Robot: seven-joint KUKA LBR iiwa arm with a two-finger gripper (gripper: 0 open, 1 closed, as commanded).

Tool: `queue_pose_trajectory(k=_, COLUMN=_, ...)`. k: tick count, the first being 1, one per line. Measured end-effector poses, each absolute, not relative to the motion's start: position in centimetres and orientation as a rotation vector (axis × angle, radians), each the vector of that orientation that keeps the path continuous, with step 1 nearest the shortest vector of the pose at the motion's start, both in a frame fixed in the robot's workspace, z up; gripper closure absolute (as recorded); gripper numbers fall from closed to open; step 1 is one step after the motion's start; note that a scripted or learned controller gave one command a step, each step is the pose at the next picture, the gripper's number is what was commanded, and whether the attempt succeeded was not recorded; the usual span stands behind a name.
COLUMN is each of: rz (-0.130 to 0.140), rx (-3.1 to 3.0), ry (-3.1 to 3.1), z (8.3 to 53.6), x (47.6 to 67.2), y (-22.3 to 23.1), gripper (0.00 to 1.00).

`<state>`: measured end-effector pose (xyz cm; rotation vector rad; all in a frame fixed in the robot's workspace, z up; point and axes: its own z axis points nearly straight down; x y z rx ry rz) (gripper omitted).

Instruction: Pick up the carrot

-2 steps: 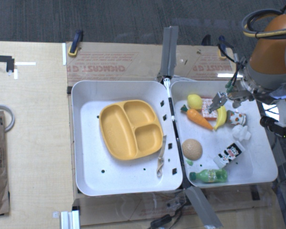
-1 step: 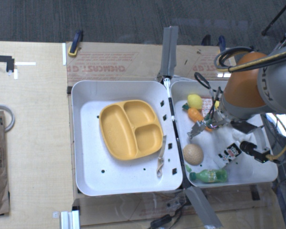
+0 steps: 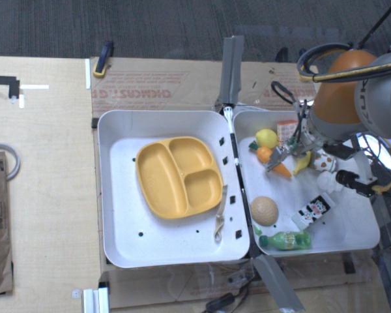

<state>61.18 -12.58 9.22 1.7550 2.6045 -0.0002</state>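
— Gripper (image 3: 281, 159) is down in the right bin (image 3: 362, 240), upper middle of the frame, its tips right at the carrot (image 3: 282, 169) — though I cannot tell how they are set.

— Why come in at that slant?

— Crowding, I would guess. The carrot lies just below an orange fruit (image 3: 264, 154) and a lemon (image 3: 266, 137), with a banana (image 3: 302, 163) beside it.

— And the yellow tray (image 3: 179, 175)?

— Alone in the left bin (image 3: 117, 240), well apart.

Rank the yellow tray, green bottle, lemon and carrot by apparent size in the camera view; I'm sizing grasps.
1. yellow tray
2. green bottle
3. lemon and carrot: look alike, and the tool partly covers the carrot.
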Motion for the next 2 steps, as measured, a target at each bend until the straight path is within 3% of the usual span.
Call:
queue_pose_trajectory(k=1, rz=-0.002, rx=1.637, ry=2.683, z=9.16, x=58.40, y=-10.88, gripper=0.00)
queue_pose_trajectory(k=2, rz=-0.001, rx=1.641, ry=2.678, z=10.11, x=58.47, y=-10.98, gripper=1.00)
